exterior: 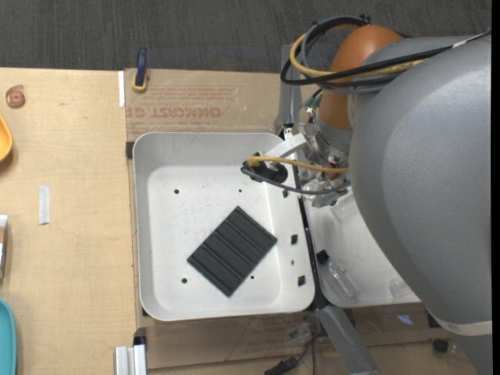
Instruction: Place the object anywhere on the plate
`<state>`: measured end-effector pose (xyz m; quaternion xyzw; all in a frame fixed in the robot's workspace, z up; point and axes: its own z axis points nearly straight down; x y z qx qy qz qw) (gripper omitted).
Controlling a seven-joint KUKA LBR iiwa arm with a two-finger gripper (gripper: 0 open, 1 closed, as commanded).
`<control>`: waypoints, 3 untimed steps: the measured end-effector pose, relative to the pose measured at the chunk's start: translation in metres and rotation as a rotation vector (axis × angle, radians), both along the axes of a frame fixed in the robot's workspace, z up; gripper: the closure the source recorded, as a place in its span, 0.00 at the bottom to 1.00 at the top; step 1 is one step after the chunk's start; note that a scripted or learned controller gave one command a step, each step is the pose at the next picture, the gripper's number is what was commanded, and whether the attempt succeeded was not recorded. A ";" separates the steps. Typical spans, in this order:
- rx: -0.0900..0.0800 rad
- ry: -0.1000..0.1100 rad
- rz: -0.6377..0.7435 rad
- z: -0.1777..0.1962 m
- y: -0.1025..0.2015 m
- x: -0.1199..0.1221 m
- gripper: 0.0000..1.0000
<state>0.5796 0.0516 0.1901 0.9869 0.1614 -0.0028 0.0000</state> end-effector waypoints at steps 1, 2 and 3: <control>0.000 0.000 0.391 -0.016 0.079 0.023 1.00; 0.002 -0.001 0.758 0.055 0.005 0.016 1.00; 0.002 -0.001 0.759 0.055 0.006 0.016 0.00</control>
